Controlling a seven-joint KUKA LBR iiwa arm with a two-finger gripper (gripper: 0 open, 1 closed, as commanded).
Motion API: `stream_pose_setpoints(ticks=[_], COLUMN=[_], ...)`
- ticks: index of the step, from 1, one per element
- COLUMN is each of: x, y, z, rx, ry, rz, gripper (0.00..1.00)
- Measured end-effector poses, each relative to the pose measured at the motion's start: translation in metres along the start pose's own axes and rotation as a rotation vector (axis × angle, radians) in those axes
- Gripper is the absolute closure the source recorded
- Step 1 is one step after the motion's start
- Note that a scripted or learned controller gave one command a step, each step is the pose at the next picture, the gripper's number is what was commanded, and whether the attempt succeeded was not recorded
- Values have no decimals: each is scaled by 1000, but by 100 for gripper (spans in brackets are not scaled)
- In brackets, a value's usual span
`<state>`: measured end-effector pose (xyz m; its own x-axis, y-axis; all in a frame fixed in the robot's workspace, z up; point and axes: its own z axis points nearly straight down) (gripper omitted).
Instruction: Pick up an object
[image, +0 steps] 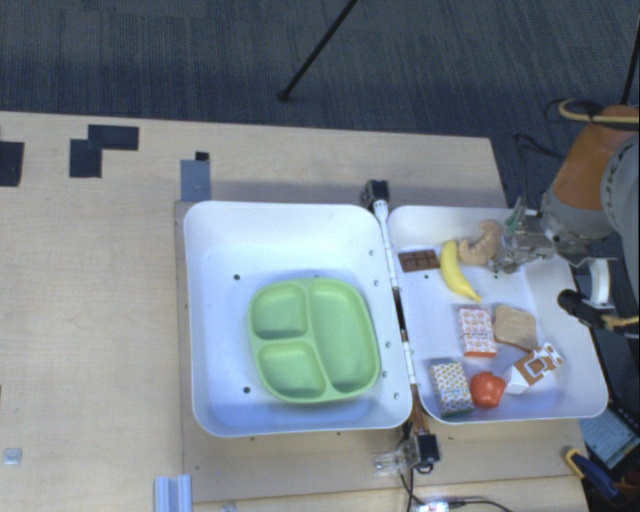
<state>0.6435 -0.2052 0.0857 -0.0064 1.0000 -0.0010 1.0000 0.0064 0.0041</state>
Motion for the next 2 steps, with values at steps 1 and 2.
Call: stream_pose_setpoints(ticks=[1, 2], x=[-1, -1], y=[23, 23], z=[2, 2], rx=[16, 16], ry=[2, 2], rz=[0, -1], gripper=[100, 100])
